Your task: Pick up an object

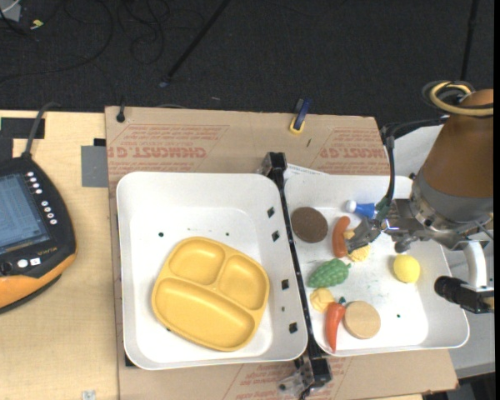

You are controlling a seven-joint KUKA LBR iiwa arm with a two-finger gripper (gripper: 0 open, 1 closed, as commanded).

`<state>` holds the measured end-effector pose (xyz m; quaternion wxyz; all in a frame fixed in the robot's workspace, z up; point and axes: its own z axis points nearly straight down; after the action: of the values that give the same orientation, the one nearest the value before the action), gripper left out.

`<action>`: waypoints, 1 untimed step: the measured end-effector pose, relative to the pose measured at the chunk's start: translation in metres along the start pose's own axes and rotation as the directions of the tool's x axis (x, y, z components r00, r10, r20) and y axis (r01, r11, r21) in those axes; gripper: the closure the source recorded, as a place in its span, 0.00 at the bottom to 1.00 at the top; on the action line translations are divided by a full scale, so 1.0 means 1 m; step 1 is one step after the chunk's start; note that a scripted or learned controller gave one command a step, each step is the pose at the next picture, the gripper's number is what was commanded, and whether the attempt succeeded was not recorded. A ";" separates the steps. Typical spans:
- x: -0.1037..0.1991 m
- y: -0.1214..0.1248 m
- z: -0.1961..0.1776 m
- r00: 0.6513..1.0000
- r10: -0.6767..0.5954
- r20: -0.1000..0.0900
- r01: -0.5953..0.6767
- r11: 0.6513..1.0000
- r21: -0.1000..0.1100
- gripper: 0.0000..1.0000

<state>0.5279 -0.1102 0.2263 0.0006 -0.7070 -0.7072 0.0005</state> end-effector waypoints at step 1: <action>0.074 -0.056 0.042 1.000 -0.004 -0.005 0.004 1.000 0.012 0.00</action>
<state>0.4720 -0.0362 0.1844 0.0068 -0.7055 -0.7087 0.0029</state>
